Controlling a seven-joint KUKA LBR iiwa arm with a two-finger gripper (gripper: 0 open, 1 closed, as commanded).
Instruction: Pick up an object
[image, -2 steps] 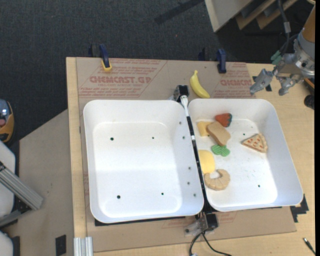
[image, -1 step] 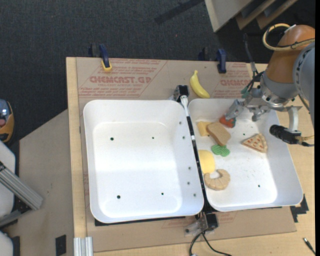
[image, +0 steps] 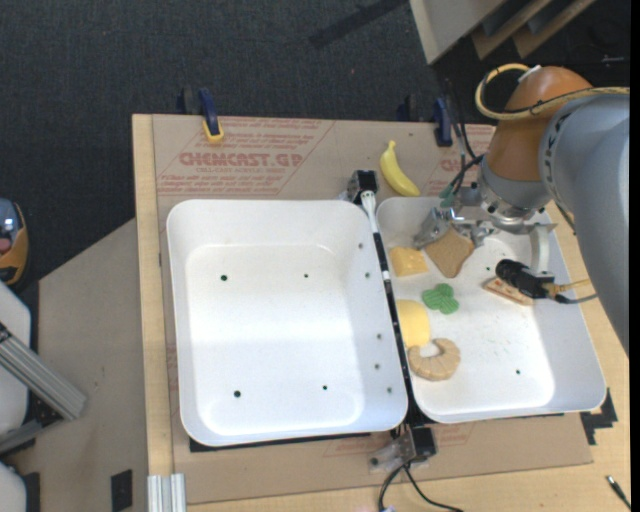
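The claw (image: 452, 222) sits low in the right bin (image: 520, 395), at its far end, right over a brown slab (image: 450, 254); whether it is spread or closed on anything, I cannot tell. The slab lies beside a yellow block (image: 407, 262), so a grab could slip off the slab's edge or nudge both.

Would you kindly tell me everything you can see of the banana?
The banana is small, yellow and curved, with a smooth, plastic-looking skin, probably a toy. It lies flat on the brown board, outside both bins, just beyond the far left corner of the right bin. Its pointed stem end faces away from the bin and its thicker end lies by the bin's rim; contact cannot be told. The gripper is apart from it, above the bin.
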